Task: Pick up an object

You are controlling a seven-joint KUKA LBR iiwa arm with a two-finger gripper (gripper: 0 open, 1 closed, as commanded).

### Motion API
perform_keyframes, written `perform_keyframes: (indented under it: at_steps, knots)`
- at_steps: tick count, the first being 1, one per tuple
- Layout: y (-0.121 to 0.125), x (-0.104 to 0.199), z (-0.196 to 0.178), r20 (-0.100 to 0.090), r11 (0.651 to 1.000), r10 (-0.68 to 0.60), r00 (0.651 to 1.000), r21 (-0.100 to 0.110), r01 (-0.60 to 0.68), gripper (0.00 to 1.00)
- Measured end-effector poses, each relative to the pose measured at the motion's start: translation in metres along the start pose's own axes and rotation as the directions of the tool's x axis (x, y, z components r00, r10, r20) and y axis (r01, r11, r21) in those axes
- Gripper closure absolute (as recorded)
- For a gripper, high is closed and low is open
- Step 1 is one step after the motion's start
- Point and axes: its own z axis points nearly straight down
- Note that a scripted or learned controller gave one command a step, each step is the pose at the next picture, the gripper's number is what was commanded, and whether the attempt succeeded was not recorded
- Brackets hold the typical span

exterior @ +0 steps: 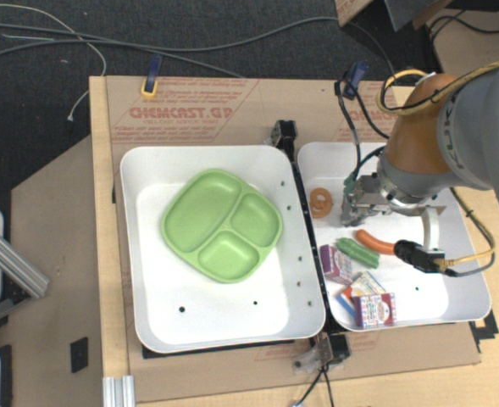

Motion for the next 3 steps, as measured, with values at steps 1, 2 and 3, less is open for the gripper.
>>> perform_keyframes:
  at_steps: [1,2,3]
  knots:
    - [-0.007,-0.003,-0.06,0.003,1.0,0.0,1.0,-0.006,0.0,1.0]
    - [-0.011,-0.003,-0.122,0.003,1.0,-0.002,1.0,-0.007,0.002,1.0]
    - [-0.01,-0.003,-0.128,0.002,1.0,-0.002,1.0,-0.004,0.002,1.0]
